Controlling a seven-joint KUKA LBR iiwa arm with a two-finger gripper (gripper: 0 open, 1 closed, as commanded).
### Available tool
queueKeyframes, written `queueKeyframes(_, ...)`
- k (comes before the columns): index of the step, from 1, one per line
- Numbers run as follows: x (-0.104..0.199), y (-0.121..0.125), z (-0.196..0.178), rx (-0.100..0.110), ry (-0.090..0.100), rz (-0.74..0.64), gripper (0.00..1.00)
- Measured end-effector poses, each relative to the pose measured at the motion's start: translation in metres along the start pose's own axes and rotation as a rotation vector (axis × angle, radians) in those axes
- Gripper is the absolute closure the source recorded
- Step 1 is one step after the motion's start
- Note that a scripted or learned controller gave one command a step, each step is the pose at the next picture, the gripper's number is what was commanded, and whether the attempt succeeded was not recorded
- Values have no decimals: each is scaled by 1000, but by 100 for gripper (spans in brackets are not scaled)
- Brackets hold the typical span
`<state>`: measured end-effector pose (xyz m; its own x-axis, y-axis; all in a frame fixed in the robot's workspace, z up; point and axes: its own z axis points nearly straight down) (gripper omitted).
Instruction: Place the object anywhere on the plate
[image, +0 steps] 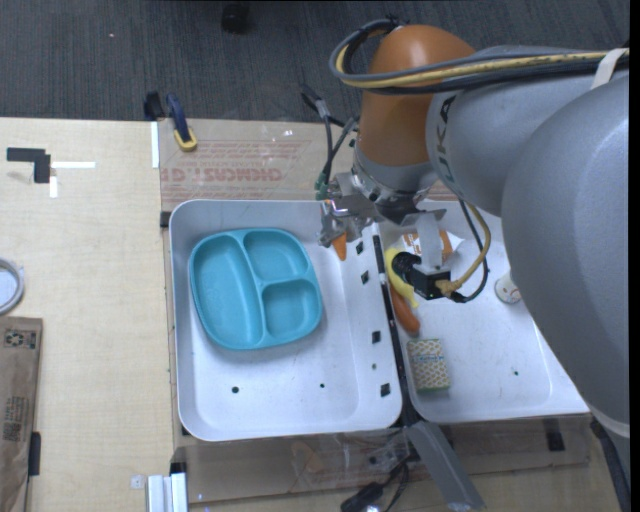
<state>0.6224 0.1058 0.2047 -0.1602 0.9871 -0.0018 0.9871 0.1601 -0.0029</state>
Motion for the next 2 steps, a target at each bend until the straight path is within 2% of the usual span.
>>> queueKeyframes(1, 85, 15, 11, 0, 0, -203, 100)
queueKeyframes(2, 85, 15, 11, 0, 0, -203, 0)
